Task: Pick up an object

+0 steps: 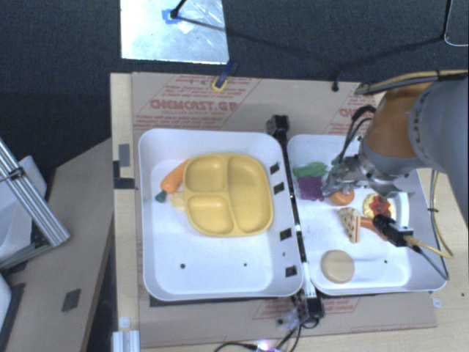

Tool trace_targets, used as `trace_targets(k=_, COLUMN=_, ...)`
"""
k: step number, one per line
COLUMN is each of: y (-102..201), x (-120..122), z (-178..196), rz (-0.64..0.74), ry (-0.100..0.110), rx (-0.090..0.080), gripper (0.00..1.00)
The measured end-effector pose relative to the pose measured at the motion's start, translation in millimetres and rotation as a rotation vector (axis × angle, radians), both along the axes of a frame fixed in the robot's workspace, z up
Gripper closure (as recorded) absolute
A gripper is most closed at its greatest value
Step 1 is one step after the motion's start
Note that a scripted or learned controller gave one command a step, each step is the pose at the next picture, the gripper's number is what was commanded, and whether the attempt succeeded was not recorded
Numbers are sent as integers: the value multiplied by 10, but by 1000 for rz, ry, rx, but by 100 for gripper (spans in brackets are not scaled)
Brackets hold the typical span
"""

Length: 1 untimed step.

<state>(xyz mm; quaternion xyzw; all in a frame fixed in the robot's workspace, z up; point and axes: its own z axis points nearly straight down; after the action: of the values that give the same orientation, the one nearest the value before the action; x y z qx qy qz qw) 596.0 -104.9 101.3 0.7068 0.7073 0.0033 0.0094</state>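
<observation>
Left bin (157, 270): holds a yellow three-compartment plastic plate (224, 194), with an orange toy carrot (174, 176) touching its left edge.
Right bin (410, 270): purple and green toy vegetable (311, 182), pizza-slice toy (350, 222), round tan bun (338, 265), all resting.
Gripper (341, 187): low beside an orange piece; whether open or closed, cannot tell.
Progress: nothing visibly lifted; the grasp and lift appear left to do.

A divided plate (223, 195) is set in the left bin (157, 270), a carrot (173, 176) touching its left edge. A round cookie (338, 265) is placed near the right bin's (418, 270) front.
</observation>
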Motion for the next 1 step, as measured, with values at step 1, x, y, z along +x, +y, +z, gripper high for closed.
trace_targets(k=1, y=-99, x=33, z=511, rz=0, ry=12, rx=7, gripper=100)
